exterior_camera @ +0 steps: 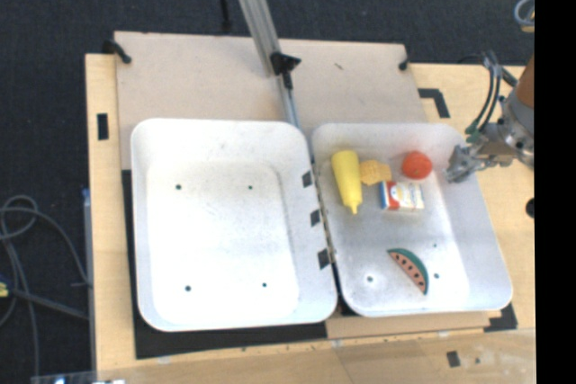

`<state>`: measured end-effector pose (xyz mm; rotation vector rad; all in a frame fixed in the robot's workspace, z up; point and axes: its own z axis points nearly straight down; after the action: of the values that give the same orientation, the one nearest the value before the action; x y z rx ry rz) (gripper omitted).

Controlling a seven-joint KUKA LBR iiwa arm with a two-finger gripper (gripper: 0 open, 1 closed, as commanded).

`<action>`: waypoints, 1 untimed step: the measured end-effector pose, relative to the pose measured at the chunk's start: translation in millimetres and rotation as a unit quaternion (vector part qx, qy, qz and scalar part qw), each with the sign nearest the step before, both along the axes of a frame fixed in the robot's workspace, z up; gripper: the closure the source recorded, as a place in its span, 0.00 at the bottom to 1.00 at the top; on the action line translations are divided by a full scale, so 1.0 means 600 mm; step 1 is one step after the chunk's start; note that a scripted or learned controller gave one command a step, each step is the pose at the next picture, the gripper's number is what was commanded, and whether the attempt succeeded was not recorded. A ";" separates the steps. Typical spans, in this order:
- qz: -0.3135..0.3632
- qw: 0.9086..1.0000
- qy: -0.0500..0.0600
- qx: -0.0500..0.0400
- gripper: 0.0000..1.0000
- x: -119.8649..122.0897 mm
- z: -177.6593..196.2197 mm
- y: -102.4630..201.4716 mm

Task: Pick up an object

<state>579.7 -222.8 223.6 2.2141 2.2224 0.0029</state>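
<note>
The right white bin [468,238] holds several small items. A yellow mustard bottle [347,179] lies near its left wall, with a small yellow-orange piece [375,171] beside it. A red tomato-like ball [416,164] sits further right, and a small white and red carton [401,196] lies just below it. A watermelon slice [409,270] rests near the bin's front. My gripper [461,165] hangs over the bin's right rim, to the right of the red ball, with nothing seen in it.
The left white bin [225,220] lies beside the right one. A grey metal pole [256,9] slants down from the top to the bench behind the bins. Cables [27,238] lie on the floor at the left.
</note>
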 end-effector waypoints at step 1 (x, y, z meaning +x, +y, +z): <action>0.002 1.000 0.001 0.001 1.00 0.018 0.000 0.093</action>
<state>590.4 -167.3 223.7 2.2132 2.2289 0.0031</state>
